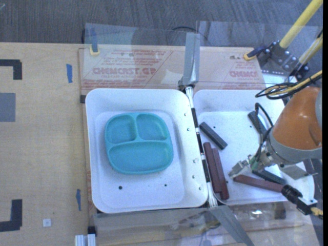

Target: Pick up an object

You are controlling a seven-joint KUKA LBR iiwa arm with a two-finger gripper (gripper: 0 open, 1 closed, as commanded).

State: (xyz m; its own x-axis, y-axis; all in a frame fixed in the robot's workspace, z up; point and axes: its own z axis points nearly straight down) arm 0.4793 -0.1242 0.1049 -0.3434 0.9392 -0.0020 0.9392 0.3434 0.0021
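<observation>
The grey arm (300, 132) reaches in from the right, wrist lowered.

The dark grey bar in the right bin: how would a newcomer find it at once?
Start at the right bin. Near its left wall the dark grey bar lies slanted, above two long brown sticks. It is shorter, grey instead of brown, and lies alone.

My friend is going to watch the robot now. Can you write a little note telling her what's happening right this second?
Gripper: low in the right bin, at the end of a reddish-brown bar; I can't tell if it has a grip.
Right bin also holds two dark red bars by the middle divider and a dark grey block.
Left bin: a teal divided plate.
Done: nothing lifted.
Left: grab one thing, raise it.
</observation>
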